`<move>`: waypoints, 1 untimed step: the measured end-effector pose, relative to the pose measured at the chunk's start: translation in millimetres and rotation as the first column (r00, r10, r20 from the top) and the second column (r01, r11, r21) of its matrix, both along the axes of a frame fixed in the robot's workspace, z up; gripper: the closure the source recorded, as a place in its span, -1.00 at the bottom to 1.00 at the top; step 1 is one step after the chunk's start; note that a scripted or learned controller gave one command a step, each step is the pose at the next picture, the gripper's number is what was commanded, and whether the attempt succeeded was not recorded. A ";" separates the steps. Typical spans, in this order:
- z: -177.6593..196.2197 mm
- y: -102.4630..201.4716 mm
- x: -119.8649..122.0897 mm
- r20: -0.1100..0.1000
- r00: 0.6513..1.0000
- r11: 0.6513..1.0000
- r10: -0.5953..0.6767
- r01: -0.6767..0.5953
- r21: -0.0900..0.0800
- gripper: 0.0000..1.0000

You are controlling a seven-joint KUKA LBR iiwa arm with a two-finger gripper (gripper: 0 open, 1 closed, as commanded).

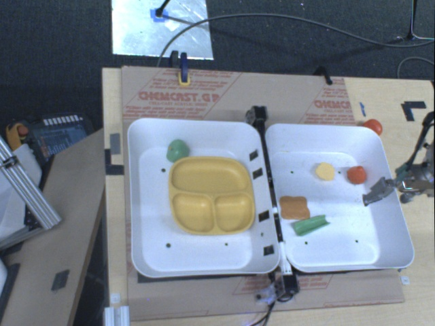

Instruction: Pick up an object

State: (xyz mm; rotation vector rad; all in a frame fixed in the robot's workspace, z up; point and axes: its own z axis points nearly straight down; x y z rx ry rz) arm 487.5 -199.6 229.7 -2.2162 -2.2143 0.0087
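The right bin (380,250) holds a pale yellow round piece (325,172), a red-orange ball (356,175), a tan bread-like block (294,207) and a green strip (310,225). My gripper (380,190) reaches in over the bin's right rim, just right of and below the red-orange ball. One grey finger (375,193) points left and down, and nothing shows held. In the left bin (146,250) lies a yellow divided plate (207,194) with a green lump (178,149) at its upper left.
Another red ball (372,125) lies outside the right bin at its upper right corner. A black divider with clips (266,189) runs between the bins. Cables (306,26) cross the dark floor behind the bench, and a foil sheet (160,19) lies there.
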 end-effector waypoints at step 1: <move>6.1 0.9 2.8 0.012 1.000 1.000 0.005 -0.005 -0.003 -1.00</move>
